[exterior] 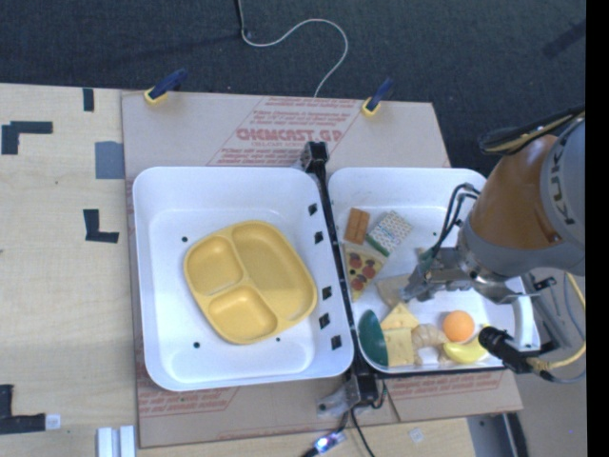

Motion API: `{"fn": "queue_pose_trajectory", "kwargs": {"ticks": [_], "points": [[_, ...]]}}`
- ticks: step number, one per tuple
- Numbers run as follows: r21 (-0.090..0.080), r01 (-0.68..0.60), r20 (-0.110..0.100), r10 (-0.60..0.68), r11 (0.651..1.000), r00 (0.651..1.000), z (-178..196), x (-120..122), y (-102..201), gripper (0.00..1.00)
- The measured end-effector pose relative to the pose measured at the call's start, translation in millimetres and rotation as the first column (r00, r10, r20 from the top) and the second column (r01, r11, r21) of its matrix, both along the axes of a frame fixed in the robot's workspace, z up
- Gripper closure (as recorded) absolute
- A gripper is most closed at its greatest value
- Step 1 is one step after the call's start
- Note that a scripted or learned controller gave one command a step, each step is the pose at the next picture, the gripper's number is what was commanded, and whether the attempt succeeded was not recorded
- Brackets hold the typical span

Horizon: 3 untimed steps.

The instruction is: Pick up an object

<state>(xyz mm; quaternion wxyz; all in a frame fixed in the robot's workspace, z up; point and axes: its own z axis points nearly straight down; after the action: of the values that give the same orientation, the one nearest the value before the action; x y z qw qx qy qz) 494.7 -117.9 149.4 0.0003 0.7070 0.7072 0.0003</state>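
The right bin (400, 181) holds several toy foods: a brown block (357, 225), a white and green box (390, 229), a pizza slice (362, 272), a yellow cheese wedge (400, 318), a dark green piece (371, 337), an orange (459, 326) and a banana (466, 352). My gripper (424, 284) hangs low in this bin, just above the cheese wedge and left of the orange. I see nothing clearly held in it. The arm's wrist hides the bin floor on the right side.
A yellow divided plate (249, 279) lies in the left bin (152, 255). A black divider (328, 246) runs between the two bins. A white cable (285, 36) loops across the dark floor behind the bench.
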Motion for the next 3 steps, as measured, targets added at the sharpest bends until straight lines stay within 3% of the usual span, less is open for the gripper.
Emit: {"fn": "queue_pose_trajectory", "kwargs": {"ticks": [1,2,3], "points": [[0.0,-0.002,0.002,0.002,1.0,1.0,57,8,6,1.0],[0.0,-0.001,-0.001,0.001,1.0,1.0,76,8,7,1.0],[0.001,-0.007,-0.001,0.007,1.0,1.0,67,52,46,1.0]]}}
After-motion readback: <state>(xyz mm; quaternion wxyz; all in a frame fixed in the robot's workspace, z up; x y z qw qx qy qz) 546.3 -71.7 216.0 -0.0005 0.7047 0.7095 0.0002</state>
